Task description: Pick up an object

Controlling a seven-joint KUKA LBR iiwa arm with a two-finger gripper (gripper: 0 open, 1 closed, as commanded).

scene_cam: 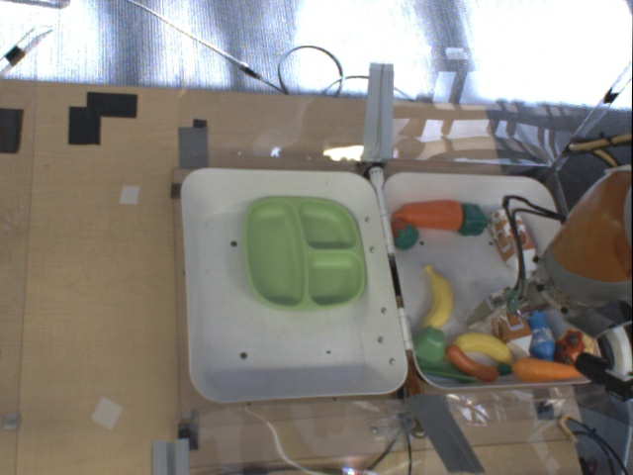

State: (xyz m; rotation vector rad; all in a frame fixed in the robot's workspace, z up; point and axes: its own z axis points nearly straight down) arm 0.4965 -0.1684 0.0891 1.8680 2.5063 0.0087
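Observation:
The right bin (463, 261) holds several toy foods. A large orange carrot (427, 215) with a green top lies at its far side, and a small green piece (405, 236) sits just under it. A yellow banana (438, 298) lies in the middle. Along the near edge are a green pepper (429, 347), a second yellow piece (482, 345), a red sausage-like piece (471, 363), an orange carrot (547, 369) and a blue item (541, 342). My gripper (512, 313) hangs low over the bin's right half, just above the blue item and right of the banana.
The left bin (227, 344) holds a green divided plate (303, 251). A grey post (378, 117) stands behind the seam between the bins. The arm's orange band (598, 234) fills the right edge over the right bin. Cables loop behind the bins.

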